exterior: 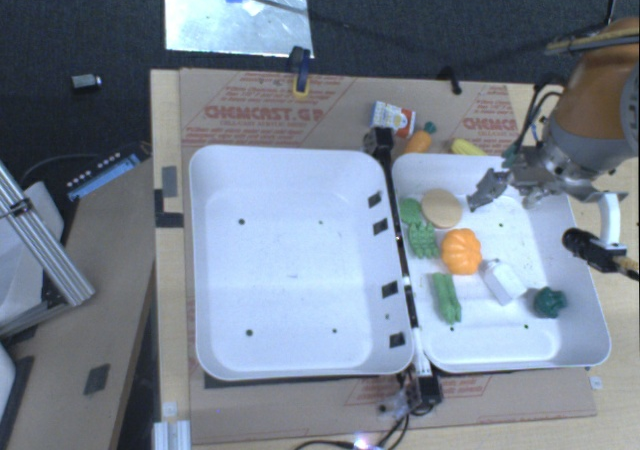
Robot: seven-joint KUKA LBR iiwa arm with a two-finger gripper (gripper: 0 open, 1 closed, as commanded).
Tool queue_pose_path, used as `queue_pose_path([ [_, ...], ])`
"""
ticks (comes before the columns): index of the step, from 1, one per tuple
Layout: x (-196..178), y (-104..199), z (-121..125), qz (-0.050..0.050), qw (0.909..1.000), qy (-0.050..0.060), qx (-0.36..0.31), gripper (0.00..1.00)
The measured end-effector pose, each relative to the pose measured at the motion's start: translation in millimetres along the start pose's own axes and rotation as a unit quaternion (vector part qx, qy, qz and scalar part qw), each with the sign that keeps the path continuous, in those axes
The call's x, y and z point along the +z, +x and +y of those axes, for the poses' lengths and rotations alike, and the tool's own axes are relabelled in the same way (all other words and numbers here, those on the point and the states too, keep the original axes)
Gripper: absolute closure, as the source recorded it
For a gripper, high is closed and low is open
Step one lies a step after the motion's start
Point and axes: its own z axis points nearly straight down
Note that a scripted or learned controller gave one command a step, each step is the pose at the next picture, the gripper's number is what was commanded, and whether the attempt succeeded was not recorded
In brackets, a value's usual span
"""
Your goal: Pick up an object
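The right bin [575,338] holds several small things: a tan round disc [441,207], an orange pumpkin-like piece [461,250], a knobbly green piece [419,234], a green stick [446,297], a white block [503,281] and a dark green lump [548,302]. My gripper [486,190] hangs over the back of this bin, just right of the tan disc and above it. Its fingers are open with nothing between them.
The left bin [290,258] lies beside the right one, with a black divider strip [398,248] between them. Behind the right bin sit a white-and-red packet [391,117], a small orange thing [419,141] and a yellow thing [466,148].
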Motion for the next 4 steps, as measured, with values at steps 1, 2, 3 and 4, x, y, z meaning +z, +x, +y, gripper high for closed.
queue_pose_path([
  [1,110,44,-10,0.001,1.0,0.0,-0.001,0.0],
  [2,92,43,-6,0.001,1.0,-0.005,0.0,1.0],
  [3,2,114,30,0.001,1.0,-0.005,-0.004,1.0],
  [4,-84,199,44,0.001,1.0,-0.004,-0.004,1.0],
])
